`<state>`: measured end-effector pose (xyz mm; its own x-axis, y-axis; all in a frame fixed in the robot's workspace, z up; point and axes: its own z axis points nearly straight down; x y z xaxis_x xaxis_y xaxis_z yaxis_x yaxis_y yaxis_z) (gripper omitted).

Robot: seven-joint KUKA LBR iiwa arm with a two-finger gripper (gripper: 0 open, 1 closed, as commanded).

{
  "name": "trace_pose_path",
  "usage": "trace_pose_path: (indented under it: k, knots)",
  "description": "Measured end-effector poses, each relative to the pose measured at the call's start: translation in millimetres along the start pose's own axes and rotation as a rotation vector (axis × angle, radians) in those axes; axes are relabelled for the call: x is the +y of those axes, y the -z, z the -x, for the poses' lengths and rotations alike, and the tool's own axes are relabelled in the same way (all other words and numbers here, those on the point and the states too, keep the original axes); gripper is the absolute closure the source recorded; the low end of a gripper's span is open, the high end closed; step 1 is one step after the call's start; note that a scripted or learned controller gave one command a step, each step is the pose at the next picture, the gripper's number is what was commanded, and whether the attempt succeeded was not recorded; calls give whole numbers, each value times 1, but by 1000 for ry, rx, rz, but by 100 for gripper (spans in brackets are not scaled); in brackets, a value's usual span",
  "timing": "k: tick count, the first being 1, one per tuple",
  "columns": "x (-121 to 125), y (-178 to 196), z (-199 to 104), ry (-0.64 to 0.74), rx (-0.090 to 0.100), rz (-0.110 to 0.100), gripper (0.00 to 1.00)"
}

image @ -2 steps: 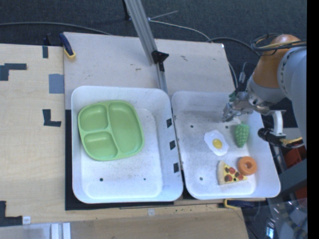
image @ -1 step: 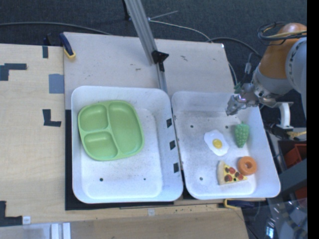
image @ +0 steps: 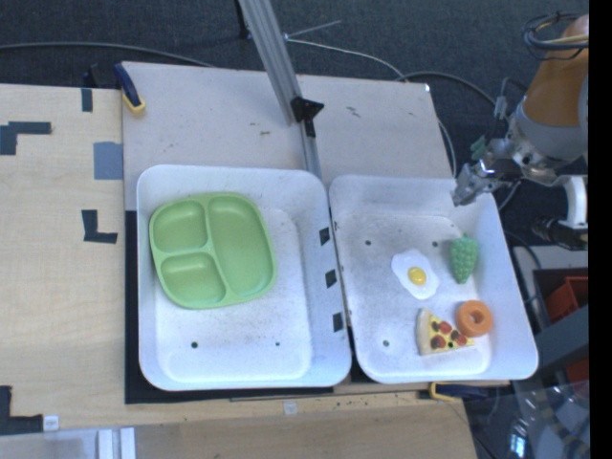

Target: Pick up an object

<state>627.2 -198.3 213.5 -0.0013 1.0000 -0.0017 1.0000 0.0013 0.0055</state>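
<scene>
The right bin (image: 382, 208) holds a fried egg (image: 415, 275), green grapes (image: 465, 257), a pizza slice (image: 437, 334) and an orange donut (image: 474, 318), all in its right half. My gripper (image: 465, 188) hangs over the bin's upper right rim, above and apart from the grapes. Nothing shows between its tips. The arm (image: 555, 94) comes in from the upper right.
The left bin (image: 163, 342) bears a green divided plate (image: 211, 249) in its upper left. A slanted metal post (image: 277, 51) stands behind the bins. The wooden bench (image: 57, 247) stretches to the left, with cables at the far back.
</scene>
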Motion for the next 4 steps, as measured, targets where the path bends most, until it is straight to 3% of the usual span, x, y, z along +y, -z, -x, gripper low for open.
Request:
trace_pose_path:
  k: [1,2,4]
  knots:
    - [-4,54,8,0,0,-1,100]
    - [-4,72,7,1,2,-4,100]
    - [11,40,-108,6,3,-8,100]
